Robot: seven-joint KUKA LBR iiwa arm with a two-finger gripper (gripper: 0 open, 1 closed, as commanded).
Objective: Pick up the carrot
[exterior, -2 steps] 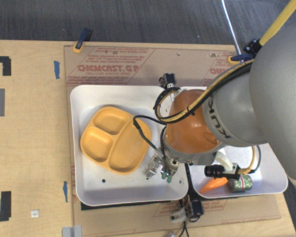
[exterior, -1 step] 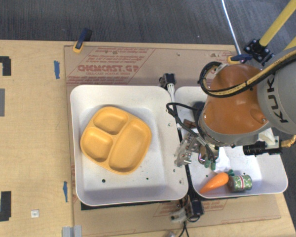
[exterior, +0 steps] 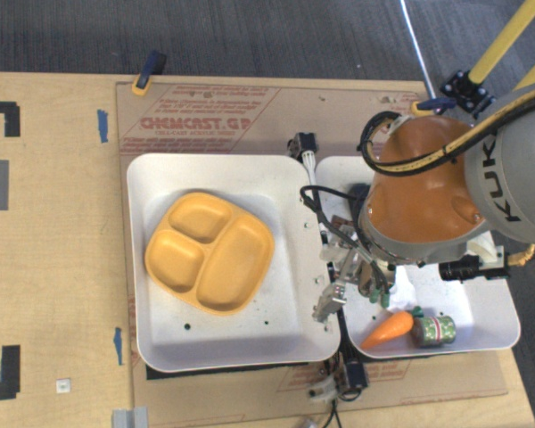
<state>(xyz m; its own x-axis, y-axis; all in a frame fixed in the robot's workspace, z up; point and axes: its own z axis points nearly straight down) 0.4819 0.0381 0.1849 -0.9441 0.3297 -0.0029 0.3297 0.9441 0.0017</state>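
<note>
The orange carrot (exterior: 388, 328) lies in the right bin (exterior: 495, 333) near its front left corner, with its green top pointing right. My gripper (exterior: 353, 294) hangs just above and to the left of the carrot, over the divide between the two bins. Its fingers are spread apart and hold nothing. One fingertip (exterior: 327, 305) is over the left bin's right rim, and the other is close to the carrot's upper left. The arm's orange band and grey wrist cover most of the right bin.
A yellow divided plate (exterior: 210, 251) sits in the left bin (exterior: 152, 328). A small green and white can (exterior: 435, 329) lies right next to the carrot's leafy end. Cables loop around the wrist, and cardboard underlies both bins.
</note>
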